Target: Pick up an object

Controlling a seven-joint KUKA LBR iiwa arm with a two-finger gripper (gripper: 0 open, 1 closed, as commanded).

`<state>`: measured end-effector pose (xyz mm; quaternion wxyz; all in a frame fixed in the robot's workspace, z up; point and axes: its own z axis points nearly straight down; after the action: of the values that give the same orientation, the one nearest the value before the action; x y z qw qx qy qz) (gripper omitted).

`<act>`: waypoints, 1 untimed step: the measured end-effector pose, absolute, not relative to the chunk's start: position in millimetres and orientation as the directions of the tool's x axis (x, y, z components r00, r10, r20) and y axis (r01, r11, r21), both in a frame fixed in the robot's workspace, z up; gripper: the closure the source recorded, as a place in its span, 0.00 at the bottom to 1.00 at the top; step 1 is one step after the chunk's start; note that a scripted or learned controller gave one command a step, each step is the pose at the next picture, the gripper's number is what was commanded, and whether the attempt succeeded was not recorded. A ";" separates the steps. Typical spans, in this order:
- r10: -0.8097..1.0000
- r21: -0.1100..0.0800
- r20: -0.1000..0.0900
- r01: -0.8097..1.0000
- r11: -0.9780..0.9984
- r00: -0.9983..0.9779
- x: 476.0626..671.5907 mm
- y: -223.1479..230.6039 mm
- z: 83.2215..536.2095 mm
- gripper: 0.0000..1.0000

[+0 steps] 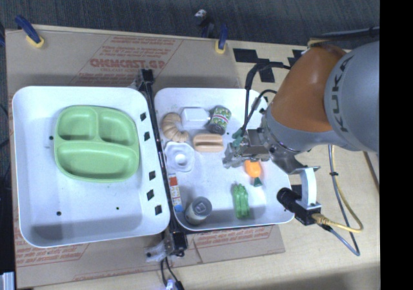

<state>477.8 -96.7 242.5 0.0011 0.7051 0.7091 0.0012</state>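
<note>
You have the arm (322,104) reaching in from the right of the frame, its orange band sitting over the upper right corner of the right bin (213,221). The gripper (240,152) is low over the middle right of that bin, just beside an orange carrot-like toy (253,168) that lies right beneath and slightly to the lower right of it. Whether the toy is touching the tool you cannot tell from this angle, and nothing is plainly seen clamped, so do not count it as held.

The task names no particular object, so any of the bin's contents will serve. In the right bin you see a croissant-shaped toy (171,126) at the upper left, a small white block (193,115) beside it, a green-labelled can (219,119) near the top centre, a tan bun-like piece (207,143) just left of the gripper, a white cup-like item (179,155) at the left wall, a grey round tin (199,208) at the lower left and a green pepper-like toy (241,201) at the lower centre. The left bin (39,230) carries a green divided plate (97,142).

Judging by how things lie, the approach is made and the grasp is not yet proven: everything appears to rest on the bin floor. What remains for you is a secure closure on one object, most likely the orange toy, and then a lift clear of the bin.
</note>
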 end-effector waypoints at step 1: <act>1.000 -0.002 0.000 1.000 0.004 -0.004 482.0 -171.7 210.4 1.00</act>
<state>482.0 -171.7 210.4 -0.0008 0.7057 0.7086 -0.0006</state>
